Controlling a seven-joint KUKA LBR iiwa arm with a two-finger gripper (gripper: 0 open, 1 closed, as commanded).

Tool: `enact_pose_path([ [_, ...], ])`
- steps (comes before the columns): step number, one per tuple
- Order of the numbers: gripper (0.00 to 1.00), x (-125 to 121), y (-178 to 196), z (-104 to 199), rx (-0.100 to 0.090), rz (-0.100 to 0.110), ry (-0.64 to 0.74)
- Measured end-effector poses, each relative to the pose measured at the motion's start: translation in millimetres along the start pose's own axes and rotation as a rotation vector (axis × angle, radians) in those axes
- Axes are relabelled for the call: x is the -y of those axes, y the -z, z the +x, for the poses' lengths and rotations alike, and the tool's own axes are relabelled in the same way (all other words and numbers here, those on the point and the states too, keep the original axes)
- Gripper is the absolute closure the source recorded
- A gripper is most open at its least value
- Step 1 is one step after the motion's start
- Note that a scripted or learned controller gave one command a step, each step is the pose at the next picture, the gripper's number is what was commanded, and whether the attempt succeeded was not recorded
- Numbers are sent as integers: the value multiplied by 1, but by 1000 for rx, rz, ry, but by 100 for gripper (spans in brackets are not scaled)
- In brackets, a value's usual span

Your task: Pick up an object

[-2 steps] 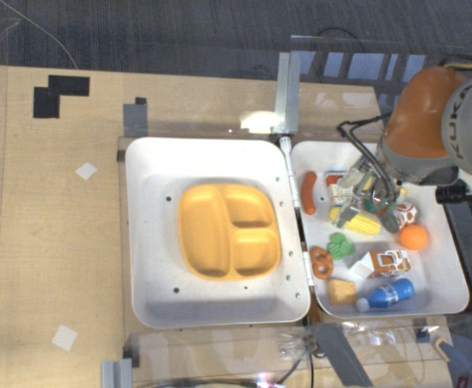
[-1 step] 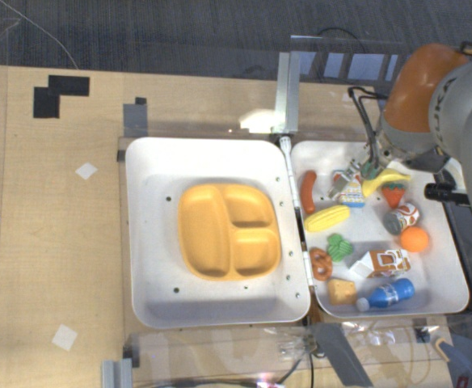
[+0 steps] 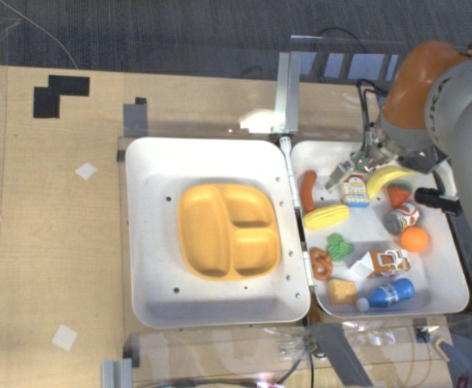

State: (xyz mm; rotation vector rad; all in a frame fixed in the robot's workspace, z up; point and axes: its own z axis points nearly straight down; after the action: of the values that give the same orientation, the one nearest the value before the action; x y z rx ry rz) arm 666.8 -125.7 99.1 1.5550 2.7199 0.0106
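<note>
1. Camera view puts the gripper [image 3: 351, 170] low over the right bin [image 3: 460, 296], at about twelve o'clock within it; whether it is spread or pinching, you cannot tell.
2. Just beside it, toward four o'clock, lies the banana [image 3: 388, 179], touching a small carton [image 3: 355, 191].
3. You should expect a light, stiff, smooth plastic toy; take it across the narrow middle of its curve, or it may roll away.

2 shallow white bins [image 3: 151, 297], 1 yellow three-compartment plastic tray [image 3: 228, 229], 1 yellow toy banana [image 3: 385, 178], 1 yellow toy corn cob [image 3: 326, 215], 1 orange ball [image 3: 414, 239], 1 blue plastic bottle [image 3: 388, 293], 1 brown toy pretzel [image 3: 320, 262]
</note>
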Motion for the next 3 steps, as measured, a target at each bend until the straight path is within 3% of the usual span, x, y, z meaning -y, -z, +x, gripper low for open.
enact_pose_path([
  [1,0,-12,-1,11,14,7,-144],
  [3,0,-23,0,20,15,-15,-468],
])
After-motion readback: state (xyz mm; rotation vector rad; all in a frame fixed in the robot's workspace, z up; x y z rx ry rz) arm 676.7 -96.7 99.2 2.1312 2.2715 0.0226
